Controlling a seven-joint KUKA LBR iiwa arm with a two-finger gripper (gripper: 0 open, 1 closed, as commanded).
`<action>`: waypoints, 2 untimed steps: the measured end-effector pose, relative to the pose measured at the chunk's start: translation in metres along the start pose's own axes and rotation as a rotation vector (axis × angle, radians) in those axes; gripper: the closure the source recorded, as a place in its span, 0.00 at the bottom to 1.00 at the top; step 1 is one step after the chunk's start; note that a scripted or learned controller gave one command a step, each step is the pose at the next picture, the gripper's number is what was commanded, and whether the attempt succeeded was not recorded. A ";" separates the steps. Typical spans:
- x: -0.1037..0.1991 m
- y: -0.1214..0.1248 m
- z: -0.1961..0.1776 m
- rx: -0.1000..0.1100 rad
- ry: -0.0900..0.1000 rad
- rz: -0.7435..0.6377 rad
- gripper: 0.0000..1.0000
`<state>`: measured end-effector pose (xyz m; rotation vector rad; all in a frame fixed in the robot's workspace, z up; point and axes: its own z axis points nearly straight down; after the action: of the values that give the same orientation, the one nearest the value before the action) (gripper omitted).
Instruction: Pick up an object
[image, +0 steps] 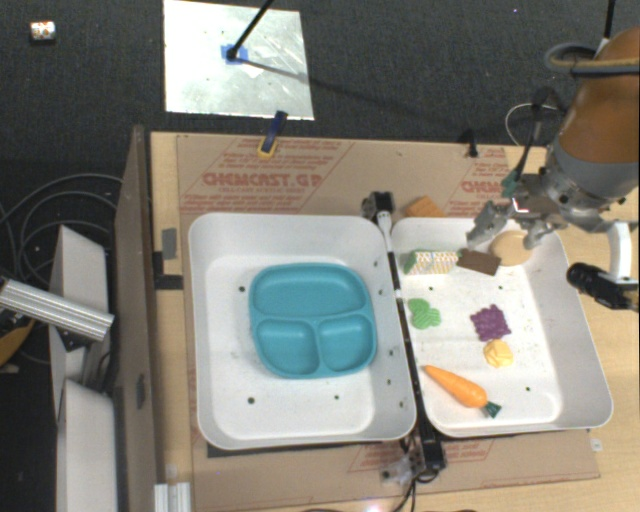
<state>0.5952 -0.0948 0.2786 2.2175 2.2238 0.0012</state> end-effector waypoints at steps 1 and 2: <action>-0.044 -0.011 0.110 0.003 0.000 0.004 0.00; -0.065 -0.032 0.197 0.002 0.001 0.003 0.00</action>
<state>0.5633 -0.1597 0.0820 2.2221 2.2216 -0.0002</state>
